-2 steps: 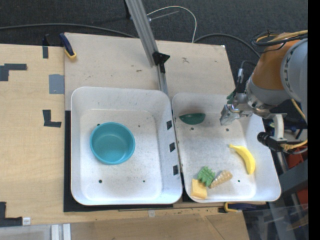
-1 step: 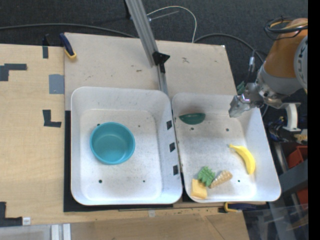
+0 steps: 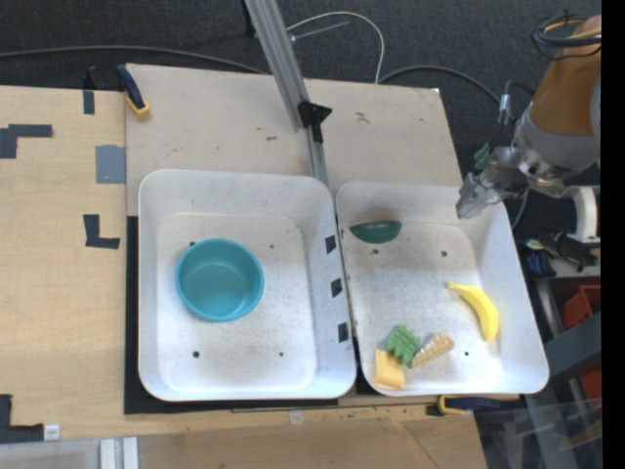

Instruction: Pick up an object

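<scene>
At the far right corner of the right bin (image 3: 508,262), my gripper (image 3: 473,199) hangs just over the rim. It sits at the end of the grey arm (image 3: 562,115) with the orange band. I can see nothing between its tips, so I say it holds no thing. The tip looks small and blurry from here, and I cannot tell if it is open or shut.

The job is to pick up an object, and I judge it has hardly begun. All the things lie loose in the bins. In the right bin, a yellow banana (image 3: 478,309) lies near the right wall, closest to my gripper but still well apart from it. A dark green bowl-shaped thing (image 3: 375,230) lies near the back, close to the wall between the two bins. At the front sit three small toys close together: a green leafy toy (image 3: 401,342), a tan piece (image 3: 433,349) just beside it, and a yellow block (image 3: 389,370) near the front corner. In the left bin (image 3: 156,262), a teal bowl (image 3: 220,279) sits by itself.

What is left, I think, is nearly all of it: choose one thing, move over it, go down, close on it, and lift.
</scene>
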You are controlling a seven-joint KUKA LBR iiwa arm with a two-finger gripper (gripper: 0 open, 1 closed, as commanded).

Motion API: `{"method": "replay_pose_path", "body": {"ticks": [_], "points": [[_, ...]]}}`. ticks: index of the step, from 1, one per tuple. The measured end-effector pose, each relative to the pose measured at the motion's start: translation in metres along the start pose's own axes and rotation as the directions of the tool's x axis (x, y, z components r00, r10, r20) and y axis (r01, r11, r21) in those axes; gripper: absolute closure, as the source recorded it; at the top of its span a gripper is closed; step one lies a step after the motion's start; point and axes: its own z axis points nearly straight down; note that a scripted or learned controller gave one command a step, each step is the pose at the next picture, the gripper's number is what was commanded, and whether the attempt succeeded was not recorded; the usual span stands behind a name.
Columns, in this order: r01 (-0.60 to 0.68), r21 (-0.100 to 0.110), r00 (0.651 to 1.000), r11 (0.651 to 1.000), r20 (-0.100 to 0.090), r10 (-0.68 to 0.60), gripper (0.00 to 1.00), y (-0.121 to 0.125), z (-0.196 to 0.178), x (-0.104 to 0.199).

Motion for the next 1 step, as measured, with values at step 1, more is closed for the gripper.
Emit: {"method": "replay_pose_path", "body": {"ticks": [1], "points": [[0.005, 0.004, 1.000, 1.000, -0.002, -0.005, 1.00, 0.0137, 0.0067, 0.0577]]}}
